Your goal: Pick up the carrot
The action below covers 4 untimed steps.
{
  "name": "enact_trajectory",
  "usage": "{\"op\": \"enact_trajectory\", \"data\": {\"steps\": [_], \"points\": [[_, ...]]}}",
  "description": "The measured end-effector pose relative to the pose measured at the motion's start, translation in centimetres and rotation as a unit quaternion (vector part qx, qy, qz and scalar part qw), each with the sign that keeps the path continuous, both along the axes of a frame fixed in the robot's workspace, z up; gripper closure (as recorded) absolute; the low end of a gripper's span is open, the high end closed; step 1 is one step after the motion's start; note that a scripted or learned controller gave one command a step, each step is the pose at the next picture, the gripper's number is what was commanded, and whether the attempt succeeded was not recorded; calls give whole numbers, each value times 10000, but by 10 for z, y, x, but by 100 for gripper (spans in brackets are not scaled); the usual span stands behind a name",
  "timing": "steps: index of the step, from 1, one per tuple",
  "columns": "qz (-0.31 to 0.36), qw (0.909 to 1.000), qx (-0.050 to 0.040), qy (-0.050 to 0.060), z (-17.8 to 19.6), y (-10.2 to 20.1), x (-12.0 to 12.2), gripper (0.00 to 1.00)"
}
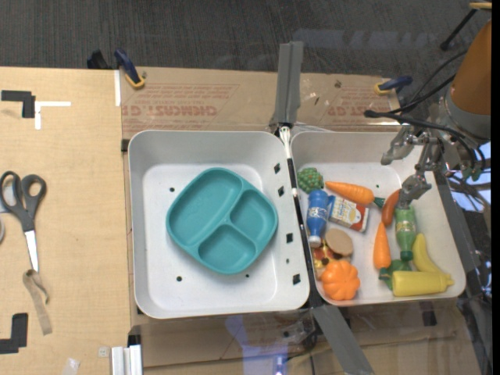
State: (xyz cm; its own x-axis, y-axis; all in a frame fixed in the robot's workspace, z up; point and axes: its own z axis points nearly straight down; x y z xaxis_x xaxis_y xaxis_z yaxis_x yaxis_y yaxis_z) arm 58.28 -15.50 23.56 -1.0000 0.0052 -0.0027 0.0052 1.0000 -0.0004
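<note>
The gripper [414,180] is hanging over the far right part of the right bin [355,153], and nothing is sitting between its fingers; whether they are apart or together cannot be told from this slant. Taking the green bottle [405,229] as the landmark: a slim carrot [380,244] is lying just to its left, nearly touching, running lengthwise toward the near wall. A second, fatter carrot [350,191] is lying farther left and beyond the bottle, beside a broccoli floret [310,180]. A yellow banana [426,258] is resting just to the bottle's right. The arm seems to be in the approach step, with no grasp made. The next move is calling for a shift left of the bottle, then a descent onto the slim carrot without pinching the bottle.
</note>
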Motion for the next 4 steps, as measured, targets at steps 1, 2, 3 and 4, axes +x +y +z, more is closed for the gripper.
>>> {"op": "enact_trajectory", "data": {"steps": [1, 2, 3, 4], "points": [[-42, 10000, -3, -16, -129, 31, -11, 0], [603, 9982, -4, -19, -141, 44, 37, 0], [619, 9981, -11, -52, -130, 44, 39, 100], [1043, 9945, -4, -15, -1, 29, 35, 100]]}}
